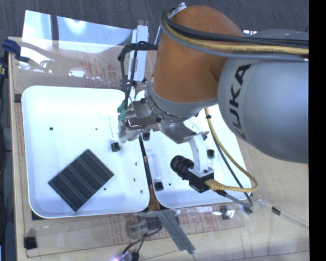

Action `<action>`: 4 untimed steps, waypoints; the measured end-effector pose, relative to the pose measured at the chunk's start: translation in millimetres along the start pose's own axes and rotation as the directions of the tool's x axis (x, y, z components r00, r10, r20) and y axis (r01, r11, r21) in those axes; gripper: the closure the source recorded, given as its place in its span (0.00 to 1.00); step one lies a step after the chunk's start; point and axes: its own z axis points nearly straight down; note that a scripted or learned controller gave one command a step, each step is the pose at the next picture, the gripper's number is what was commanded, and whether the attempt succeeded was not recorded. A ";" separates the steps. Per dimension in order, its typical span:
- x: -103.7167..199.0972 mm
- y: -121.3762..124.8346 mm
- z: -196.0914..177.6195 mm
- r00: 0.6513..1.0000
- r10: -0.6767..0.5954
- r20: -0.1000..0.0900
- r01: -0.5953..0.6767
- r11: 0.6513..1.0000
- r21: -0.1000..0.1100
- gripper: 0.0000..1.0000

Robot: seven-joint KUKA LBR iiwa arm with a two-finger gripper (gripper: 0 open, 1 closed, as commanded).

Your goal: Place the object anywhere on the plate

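A: Where is the arm [261, 97]?

B: It comes in from the right and covers most of the right bin [179, 203]. Its orange band [190, 48] sits high in the view, above the divider between the two bins. The gripper [133, 123] hangs below that band, right at the divider, over the right edge of the left bin [30, 145].

A: Is the gripper clamped on anything?

B: I cannot tell. The wrist hardware blocks its working end, so whether it is spread or closed is not visible, and nothing is plainly caught in it.

A: And the plate?

B: The plate [81, 179] is a dark, ribbed square lying flat on the floor of the left bin, in the lower half, turned like a diamond.

A: Where is the object?

B: A small dark block [115, 146] lies on the white floor of the left bin, just below and left of the gripper. It is near the plate's upper corner but apart from it, not on it.

A: Anything else?

B: A second small dark piece [158, 186] lies in the right bin near the divider. A yellow cable [228, 170] loops down from the arm over the right bin, next to a black cylindrical fitting [180, 165].
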 end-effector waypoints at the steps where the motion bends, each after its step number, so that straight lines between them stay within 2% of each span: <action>1: 55.9 13.1 173.7 0.998 0.061 0.002 -0.061 0.998 0.008 1.00; 2: 2.6 -0.9 159.1 0.974 0.228 0.001 -0.228 0.974 0.007 1.00; 3: 73.1 60.3 186.2 0.854 0.519 0.004 -0.519 0.854 0.006 1.00; 4: -17.7 17.3 158.7 0.956 0.294 0.001 -0.294 0.956 0.007 1.00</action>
